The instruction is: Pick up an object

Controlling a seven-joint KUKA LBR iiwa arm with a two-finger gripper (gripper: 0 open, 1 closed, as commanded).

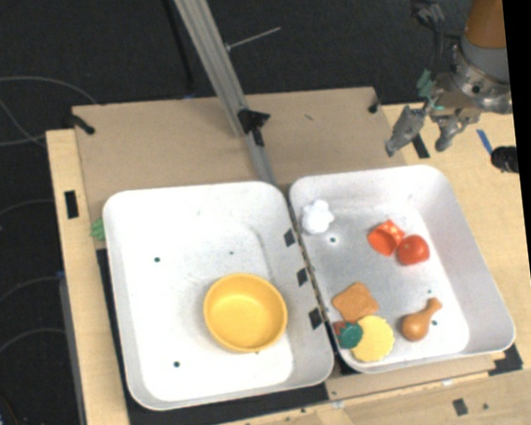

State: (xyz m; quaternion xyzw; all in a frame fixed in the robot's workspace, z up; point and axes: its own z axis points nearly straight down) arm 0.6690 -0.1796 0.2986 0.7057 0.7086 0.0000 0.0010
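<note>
Above bench [192, 139]; pincer [424, 133] splayed, empty

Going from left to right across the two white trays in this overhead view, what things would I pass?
Yellow bowl → white fluffy piece → orange-red piece → red ball-like piece. The cluster at the right bin's near edge overlaps too much in left-to-right position to order.

Count, taken outward from the yellow bowl [246, 311]:
- White bins: 2. The left bin [154, 228] holds the bowl; the right bin [434, 198] lies beside it.
- Bowls: 1.
- Small items right of the bowl, all in the right bin: 7.
- White items: 1 [317, 216].
- Red pieces: 2, touching [399, 243].
- Toast-coloured slice: 1 [354, 301].
- Yellow disc: 1 [374, 337].
- Green piece: 1 [351, 335].
- Brown drumstick shape: 1 [419, 320].
</note>
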